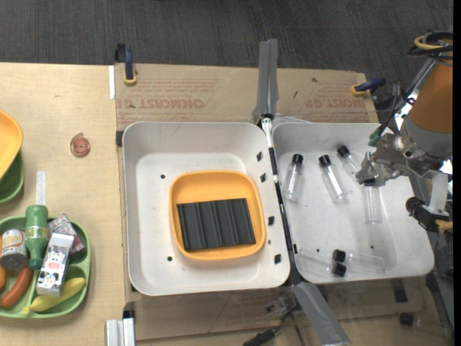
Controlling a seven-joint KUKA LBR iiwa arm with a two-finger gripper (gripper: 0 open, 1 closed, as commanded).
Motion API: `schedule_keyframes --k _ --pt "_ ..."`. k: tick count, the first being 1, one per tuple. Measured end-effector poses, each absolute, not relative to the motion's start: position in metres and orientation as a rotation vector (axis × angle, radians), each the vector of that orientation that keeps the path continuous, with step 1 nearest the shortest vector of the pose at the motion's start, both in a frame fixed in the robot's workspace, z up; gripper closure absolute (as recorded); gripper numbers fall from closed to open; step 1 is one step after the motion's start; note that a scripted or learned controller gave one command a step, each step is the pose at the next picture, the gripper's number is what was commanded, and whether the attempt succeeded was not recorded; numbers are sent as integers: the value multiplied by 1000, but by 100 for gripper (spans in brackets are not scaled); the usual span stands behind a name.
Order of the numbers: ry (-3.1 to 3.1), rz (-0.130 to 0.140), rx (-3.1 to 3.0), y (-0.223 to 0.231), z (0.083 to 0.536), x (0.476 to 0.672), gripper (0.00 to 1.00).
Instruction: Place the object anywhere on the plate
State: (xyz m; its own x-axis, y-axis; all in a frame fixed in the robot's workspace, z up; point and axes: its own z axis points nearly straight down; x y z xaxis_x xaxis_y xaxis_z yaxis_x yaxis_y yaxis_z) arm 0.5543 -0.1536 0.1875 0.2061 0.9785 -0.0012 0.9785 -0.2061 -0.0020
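Note:
An orange plate [216,184] with a black ridged insert [216,222] lies in the left bin [144,193]. Several clear tubes with black caps lie in the right bin [410,265]: one [294,175] near the left wall, one [331,179] beside it, one [347,157] further back, and some [349,262] along the front. My gripper [369,177] hangs over the right bin's right half. Another clear tube [372,207] lies just below its tip, and contact between them is unclear.
A divider bar [268,85] runs between the bins. Left of the bins, on the wooden bench, stands a green tray [79,280] with toy food and a bottle. An orange dish [9,146] sits at the far left edge. Clamps [127,63] hold the cardboard at the back.

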Motion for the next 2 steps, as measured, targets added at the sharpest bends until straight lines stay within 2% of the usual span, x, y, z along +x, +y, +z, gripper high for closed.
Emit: schedule_keyframes --k 1,2 --pt "-2307 3 -2134 -144 269 619 100" --pt "-2461 2 -1956 -208 210 659 100"
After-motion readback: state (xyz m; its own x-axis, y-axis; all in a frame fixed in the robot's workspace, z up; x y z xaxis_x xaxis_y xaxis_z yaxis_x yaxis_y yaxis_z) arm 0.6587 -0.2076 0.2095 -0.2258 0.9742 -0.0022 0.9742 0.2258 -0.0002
